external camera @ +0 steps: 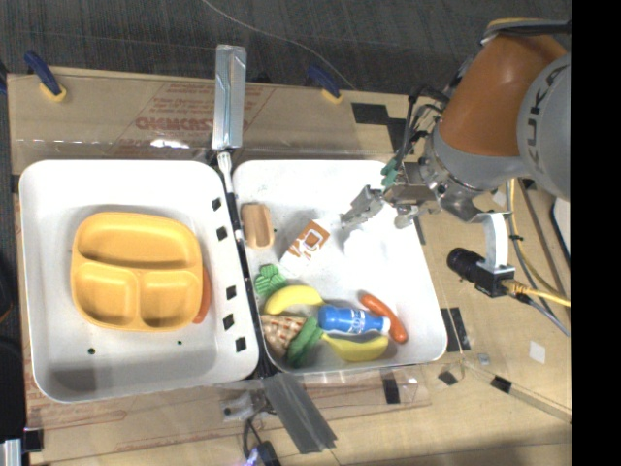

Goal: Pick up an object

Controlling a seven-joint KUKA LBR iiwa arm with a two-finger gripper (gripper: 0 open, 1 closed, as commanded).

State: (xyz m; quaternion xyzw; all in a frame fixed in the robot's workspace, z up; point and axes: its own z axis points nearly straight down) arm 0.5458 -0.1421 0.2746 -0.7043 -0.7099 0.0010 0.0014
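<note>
My gripper (pixel 355 212) hangs over the upper middle of the right bin (pixel 291 178), open, with nothing between its fingers. Just to its left, a small orange-and-white box (pixel 309 242) lies on the bin floor. A tan cylinder (pixel 257 224) rests against the bin's left wall. Along the front of the bin there is a pile: a yellow banana (pixel 294 298), a blue bottle (pixel 351 320), a red-orange pepper (pixel 378 309), a green piece (pixel 269 281), a brown shell-like thing (pixel 281 330) and a yellow thing (pixel 359 348) under the bottle.
The left bin (pixel 49 192) holds a yellow divided tray (pixel 138 268). A metal bar (pixel 230 95) stands at the back between the bins. The arm's orange band (pixel 495 95) looms over the right bin's far right corner.
</note>
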